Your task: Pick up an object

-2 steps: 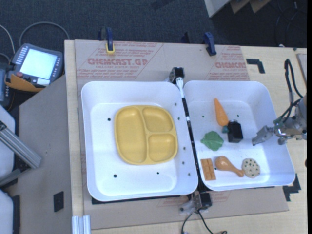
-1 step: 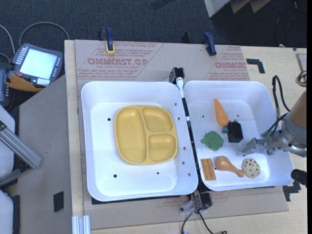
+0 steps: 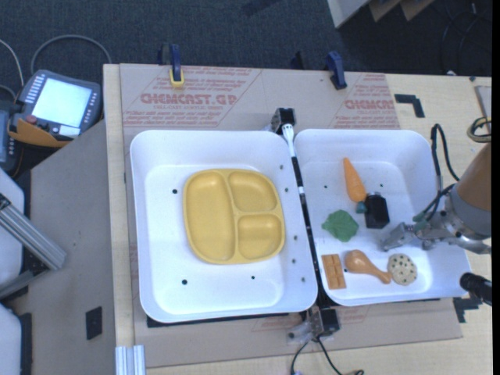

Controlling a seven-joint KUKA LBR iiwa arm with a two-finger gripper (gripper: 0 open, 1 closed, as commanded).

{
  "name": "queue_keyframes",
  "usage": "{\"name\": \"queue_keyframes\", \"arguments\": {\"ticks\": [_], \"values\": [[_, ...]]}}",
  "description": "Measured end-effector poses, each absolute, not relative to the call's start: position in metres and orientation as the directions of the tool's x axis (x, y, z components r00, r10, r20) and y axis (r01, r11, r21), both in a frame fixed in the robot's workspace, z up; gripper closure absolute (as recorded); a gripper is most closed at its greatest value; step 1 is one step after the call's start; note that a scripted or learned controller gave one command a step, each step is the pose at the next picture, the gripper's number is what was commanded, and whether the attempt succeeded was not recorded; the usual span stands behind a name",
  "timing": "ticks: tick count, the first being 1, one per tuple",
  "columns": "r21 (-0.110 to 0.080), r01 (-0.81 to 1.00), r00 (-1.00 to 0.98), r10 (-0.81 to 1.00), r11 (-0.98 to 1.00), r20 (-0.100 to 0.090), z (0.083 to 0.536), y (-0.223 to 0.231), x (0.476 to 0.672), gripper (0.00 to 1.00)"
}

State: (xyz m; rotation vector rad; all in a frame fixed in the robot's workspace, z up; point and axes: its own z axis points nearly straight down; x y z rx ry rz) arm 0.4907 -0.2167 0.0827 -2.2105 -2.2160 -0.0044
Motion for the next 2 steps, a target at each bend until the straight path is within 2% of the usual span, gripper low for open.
{"name": "queue_keyframes", "arguments": {"ticks": [1,2], "values": [[-0.007,1.000,-0.001,1.000,0.001,0.005,0.090,-0.219,0.491,1.00],[0.000,1.000,0.000,1.000,0.000,-0.001,0.129,-0.221,0.489,1.00]]}}
